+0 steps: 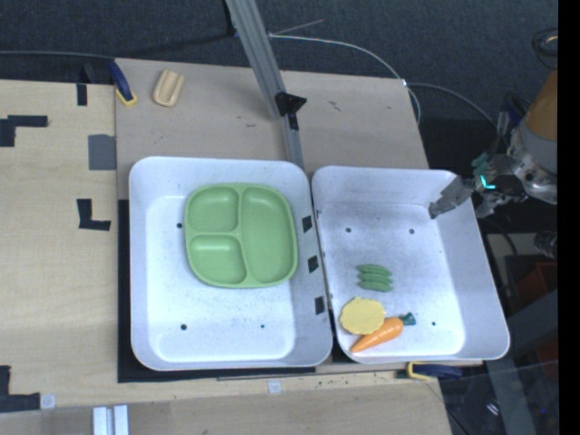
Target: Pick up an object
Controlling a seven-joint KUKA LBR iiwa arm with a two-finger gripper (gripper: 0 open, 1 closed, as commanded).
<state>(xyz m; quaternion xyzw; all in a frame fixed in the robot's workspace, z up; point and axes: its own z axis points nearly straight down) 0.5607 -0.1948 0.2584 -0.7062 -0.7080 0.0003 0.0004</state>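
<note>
Gripper (446, 202) hovering over right bin's (471, 270) far right edge; can't tell its grip state. 3 toys lying toward near edge: pea pod (374, 277), yellow disc (362, 315), carrot (381, 332), long axis slanting left-right.

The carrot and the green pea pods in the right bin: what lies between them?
In the camera view, a round yellow slice lies between the pea pods and the carrot, touching the carrot.

Matt green plastic plate (241, 235); scuffed white bins (159, 333); wooden bench (208, 107).
</note>
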